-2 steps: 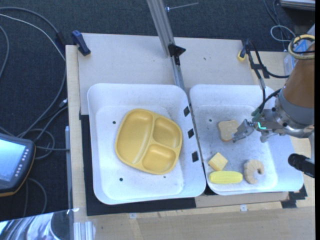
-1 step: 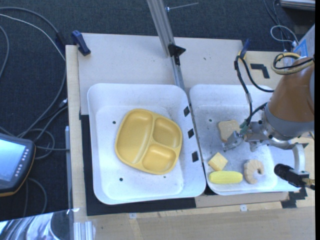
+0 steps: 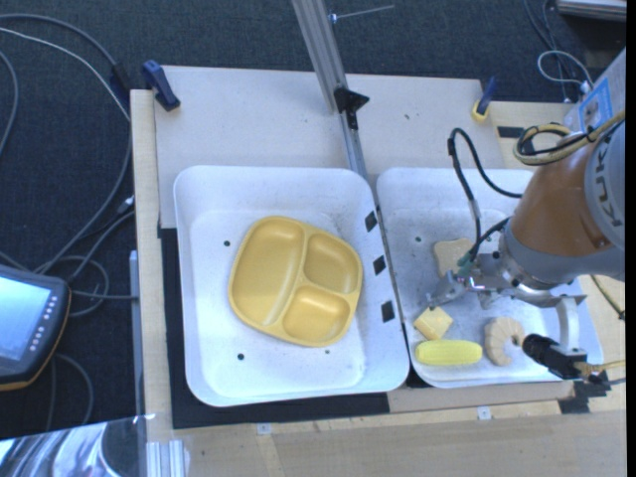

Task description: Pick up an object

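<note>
A: Carpet (image 3: 70, 117), dark and speckled, lies round the bench (image 3: 248, 117), with black cables (image 3: 60, 217) looping over it at the left and a lit screen (image 3: 25, 326) at the left edge

B: And the bench top?

A: Pale board. A blue clamp (image 3: 159, 82) sits at its far left corner, a metal pole (image 3: 318, 38) rises from the far middle. The left bin (image 3: 199, 366) holds a yellow divided plate (image 3: 295, 280), lying flat

B: Any writing?

A: A small blue-and-white label (image 3: 596, 102) shows on the arm at the far right, too small to read

B: The right bin (image 3: 417, 192)?

A: Along its near side lie a small yellow block (image 3: 432, 323), a yellow corn cob (image 3: 448, 353) and a tan curved piece (image 3: 502, 340). The cob's long axis runs left to right, parallel to the near rim. A pale wedge (image 3: 452, 256) lies farther in

B: The gripper (image 3: 459, 284)?

A: It hangs low in the right bin, between the wedge and the block, under the grey and orange arm (image 3: 566, 217). Whether its fingers are spread or pressed together, I cannot tell
</note>
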`<state>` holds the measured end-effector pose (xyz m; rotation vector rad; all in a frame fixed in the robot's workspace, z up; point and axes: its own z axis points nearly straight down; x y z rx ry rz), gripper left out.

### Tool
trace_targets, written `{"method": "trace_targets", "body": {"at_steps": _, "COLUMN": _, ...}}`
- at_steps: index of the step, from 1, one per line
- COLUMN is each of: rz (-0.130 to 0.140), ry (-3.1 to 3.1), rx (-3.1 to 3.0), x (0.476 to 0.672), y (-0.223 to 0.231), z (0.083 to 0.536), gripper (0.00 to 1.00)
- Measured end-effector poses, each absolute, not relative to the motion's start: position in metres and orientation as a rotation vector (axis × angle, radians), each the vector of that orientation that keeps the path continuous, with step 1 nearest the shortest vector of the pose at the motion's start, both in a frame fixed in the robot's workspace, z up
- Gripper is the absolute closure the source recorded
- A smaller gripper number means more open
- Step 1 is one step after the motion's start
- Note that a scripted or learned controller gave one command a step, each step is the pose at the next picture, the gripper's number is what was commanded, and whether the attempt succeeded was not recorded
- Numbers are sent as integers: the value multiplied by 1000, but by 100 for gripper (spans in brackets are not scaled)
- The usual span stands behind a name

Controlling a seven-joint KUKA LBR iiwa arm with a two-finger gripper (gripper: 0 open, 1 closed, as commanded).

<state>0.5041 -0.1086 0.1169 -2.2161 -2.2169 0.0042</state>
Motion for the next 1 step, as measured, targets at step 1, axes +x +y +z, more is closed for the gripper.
{"method": "trace_targets", "body": {"at_steps": 1, "rz": -6, "ry": -2224, "rx": -2228, "x": 507, "y": -110, "z": 94, "gripper": 0}}
